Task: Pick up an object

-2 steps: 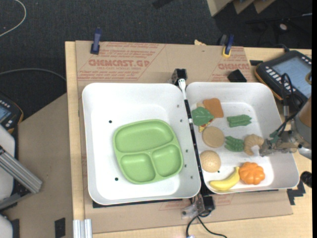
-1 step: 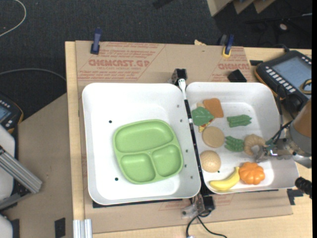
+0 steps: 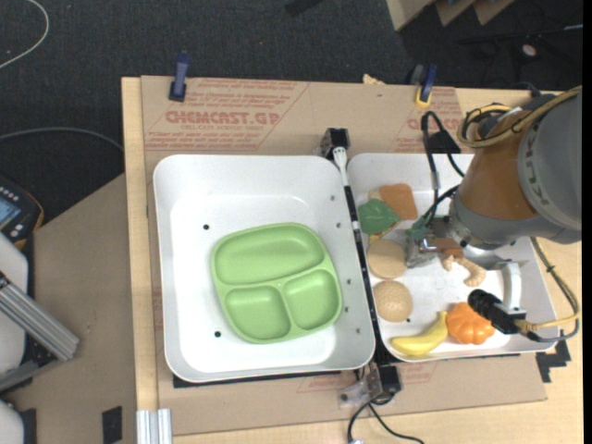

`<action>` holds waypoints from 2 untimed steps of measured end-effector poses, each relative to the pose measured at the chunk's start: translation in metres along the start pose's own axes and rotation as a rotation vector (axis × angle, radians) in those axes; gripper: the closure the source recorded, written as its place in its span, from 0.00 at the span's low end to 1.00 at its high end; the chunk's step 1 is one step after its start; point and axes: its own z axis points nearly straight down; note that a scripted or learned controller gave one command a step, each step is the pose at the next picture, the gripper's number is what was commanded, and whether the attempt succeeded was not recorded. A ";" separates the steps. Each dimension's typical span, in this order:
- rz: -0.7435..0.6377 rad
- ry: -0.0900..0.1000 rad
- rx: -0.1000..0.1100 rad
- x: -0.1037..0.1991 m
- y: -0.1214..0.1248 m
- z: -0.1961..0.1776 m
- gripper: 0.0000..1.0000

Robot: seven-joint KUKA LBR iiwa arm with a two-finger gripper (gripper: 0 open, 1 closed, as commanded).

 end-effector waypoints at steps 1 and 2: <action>0.002 0.002 -0.002 0.105 -0.035 -0.106 1.00; -0.001 0.004 0.014 0.226 -0.065 -0.051 1.00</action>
